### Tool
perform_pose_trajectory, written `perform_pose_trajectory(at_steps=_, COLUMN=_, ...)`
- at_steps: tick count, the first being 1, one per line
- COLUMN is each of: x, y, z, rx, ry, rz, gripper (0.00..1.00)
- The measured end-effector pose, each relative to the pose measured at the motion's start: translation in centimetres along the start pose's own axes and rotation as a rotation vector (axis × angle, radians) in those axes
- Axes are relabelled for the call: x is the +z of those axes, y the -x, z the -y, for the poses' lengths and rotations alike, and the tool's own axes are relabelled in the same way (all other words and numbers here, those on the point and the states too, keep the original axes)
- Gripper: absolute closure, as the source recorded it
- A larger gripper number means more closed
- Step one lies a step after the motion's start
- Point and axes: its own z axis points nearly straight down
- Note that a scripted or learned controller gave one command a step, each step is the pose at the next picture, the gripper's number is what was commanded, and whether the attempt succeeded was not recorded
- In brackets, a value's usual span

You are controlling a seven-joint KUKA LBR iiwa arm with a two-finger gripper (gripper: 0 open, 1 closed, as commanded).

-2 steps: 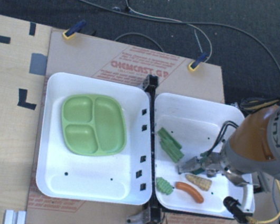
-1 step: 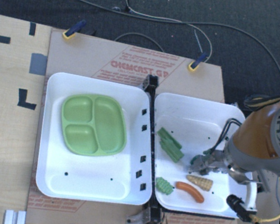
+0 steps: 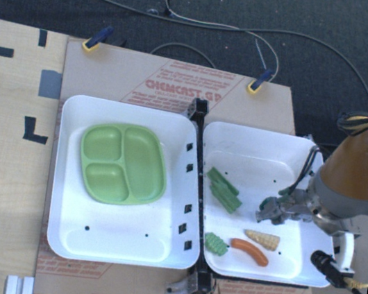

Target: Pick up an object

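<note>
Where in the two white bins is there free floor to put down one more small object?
Left bin: a bare strip along the near wall, below the green divided plate. Right bin: bare floor at the far end, beyond the green ridged piece. Its near end is crowded: small green piece, orange sausage, yellow wedge, with the gripper just above them.
</note>
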Motion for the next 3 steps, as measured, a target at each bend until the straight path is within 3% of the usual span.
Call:
perform_pose_trajectory(at_steps=2, x=-10.0, y=-0.7, z=0.5, rx=0.0, ry=0.002, rz=0.001, gripper=1.0)
perform_pose_trajectory(at_steps=3, x=-10.5, y=-5.6, z=-2.0, rx=-0.005, ry=-0.002, rz=-0.002, gripper=1.0)
